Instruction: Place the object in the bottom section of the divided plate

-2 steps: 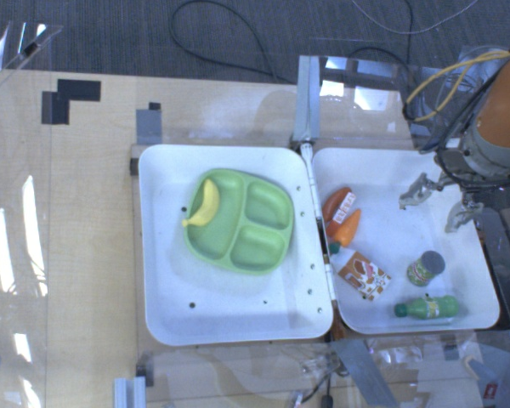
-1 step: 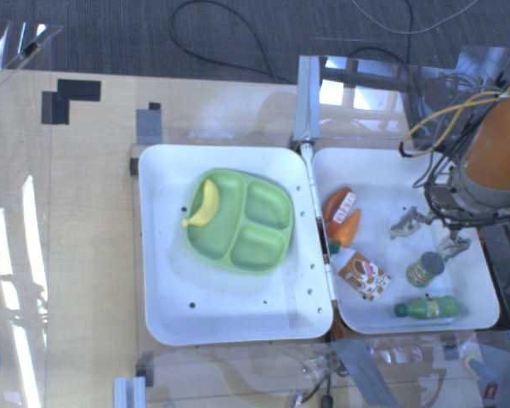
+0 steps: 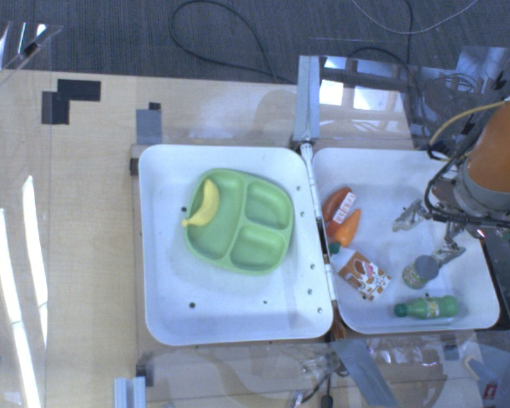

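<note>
My claw hangs open over the right bin with nothing between its fingers, and near it lie a grey round piece, a green bottle, a brown snack packet, a carrot and a red packet. In the left bin the green divided plate holds a banana in its long left section. Both bins sit on a pale wooden bench, with dark grey carpet and loose black cables beyond its far edge.
</note>
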`<act>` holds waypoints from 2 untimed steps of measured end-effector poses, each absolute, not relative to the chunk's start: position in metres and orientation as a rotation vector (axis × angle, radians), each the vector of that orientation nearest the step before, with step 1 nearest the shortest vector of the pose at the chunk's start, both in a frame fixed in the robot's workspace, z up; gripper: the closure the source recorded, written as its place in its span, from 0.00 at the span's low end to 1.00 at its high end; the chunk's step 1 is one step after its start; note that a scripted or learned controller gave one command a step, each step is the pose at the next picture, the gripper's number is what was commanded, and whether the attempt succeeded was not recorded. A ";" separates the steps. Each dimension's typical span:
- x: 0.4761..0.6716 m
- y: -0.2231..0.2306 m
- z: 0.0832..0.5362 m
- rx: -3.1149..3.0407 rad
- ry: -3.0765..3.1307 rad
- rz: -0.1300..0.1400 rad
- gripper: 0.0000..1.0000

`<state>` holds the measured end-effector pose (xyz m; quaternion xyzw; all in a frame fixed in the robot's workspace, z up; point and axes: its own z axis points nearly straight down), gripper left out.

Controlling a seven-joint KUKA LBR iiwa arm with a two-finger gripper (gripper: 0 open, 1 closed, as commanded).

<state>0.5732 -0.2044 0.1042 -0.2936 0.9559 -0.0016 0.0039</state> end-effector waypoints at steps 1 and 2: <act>0.630 -0.204 0.136 -0.999 2.966 -0.007 0.00; 0.672 -0.205 0.167 -1.250 2.866 -0.010 0.00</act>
